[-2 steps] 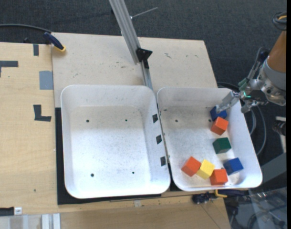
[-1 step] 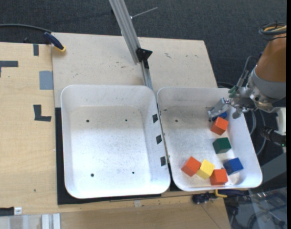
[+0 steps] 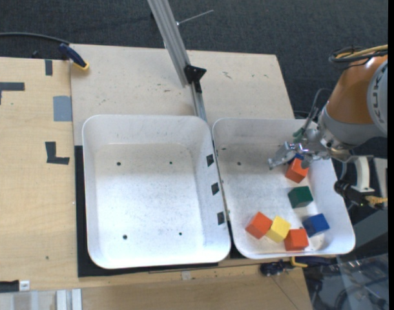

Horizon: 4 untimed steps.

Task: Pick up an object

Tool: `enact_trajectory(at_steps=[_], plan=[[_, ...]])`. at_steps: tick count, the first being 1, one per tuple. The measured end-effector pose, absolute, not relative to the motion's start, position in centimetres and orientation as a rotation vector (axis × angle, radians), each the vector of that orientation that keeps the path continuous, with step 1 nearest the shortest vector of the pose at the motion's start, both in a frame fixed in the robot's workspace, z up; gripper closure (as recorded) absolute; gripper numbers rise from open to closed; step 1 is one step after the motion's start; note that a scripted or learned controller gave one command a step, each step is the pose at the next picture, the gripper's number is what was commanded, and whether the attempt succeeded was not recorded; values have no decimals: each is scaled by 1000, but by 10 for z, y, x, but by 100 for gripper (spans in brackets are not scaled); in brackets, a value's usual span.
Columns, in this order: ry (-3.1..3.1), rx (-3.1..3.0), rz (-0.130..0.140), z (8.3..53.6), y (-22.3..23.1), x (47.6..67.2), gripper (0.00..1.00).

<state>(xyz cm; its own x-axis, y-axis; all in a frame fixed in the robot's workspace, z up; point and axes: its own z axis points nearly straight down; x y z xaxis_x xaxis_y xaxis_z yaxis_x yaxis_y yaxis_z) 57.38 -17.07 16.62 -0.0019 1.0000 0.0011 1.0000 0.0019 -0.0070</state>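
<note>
My gripper hangs over the upper right part of the right bin, reaching in from the right. Directly below it, touching or nearly touching, is an orange block. Whether that block is held or resting on the bin floor is unclear. A green block lies just below it, and a blue block sits lower still by the right wall. Along the bin's front edge an orange block, a yellow block and a red-orange block cluster together.
The left bin stands beside the right one, sharing a raised divider with black clips. A slanted metal rail crosses the bench behind the bins. The arm's orange band and cables sit at the right.
</note>
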Motion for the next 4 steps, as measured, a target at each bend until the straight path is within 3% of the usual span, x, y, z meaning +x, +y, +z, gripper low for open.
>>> enact_trajectory(at_steps=[1, 2, 4], plan=[[-2232, -2231, -5, 111, -171, 574, 0], [-2231, -2223, -6, 121, -169, 574, 100], [-2226, -2222, -3, 229, -167, 582, 100]])
